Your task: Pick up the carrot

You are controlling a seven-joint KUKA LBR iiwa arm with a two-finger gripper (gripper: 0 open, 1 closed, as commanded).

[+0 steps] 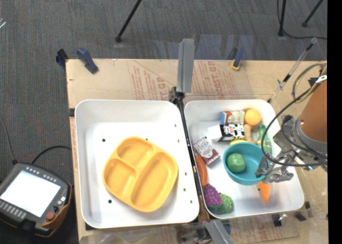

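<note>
From above, the surface (133, 80) carries two white bins side by side. The left bin (88, 131) holds a yellow divided plate (140, 173), lying near its middle. The right bin (296, 197) is crowded: along its upper part sit a small can (231, 117), a yellow lemon (252, 116) just beside it, and a black-and-white carton (233, 131) below them. A red-and-white packet (206, 150) lies toward the bin's left wall, with a red sausage (201, 170) just below it along that wall. At the lower left of this bin rests a bunch of purple grapes (212, 195), touching a green leafy item (226, 203). A teal bowl (247, 172) stands in the middle of the bin with a green apple (236, 163) inside it. The arm (320, 115) enters from the right edge of the frame, and its gripper (273, 174) hangs at the bowl's right rim. The carrot (264, 191) lies in the lower right part of the bin, its orange body just below the gripper and close to the bowl. Whether the jaws are wide or narrow cannot be told, as the metal parts blur together there. A handheld control screen (33, 197) sits on the floor at the lower left of the frame.
</note>
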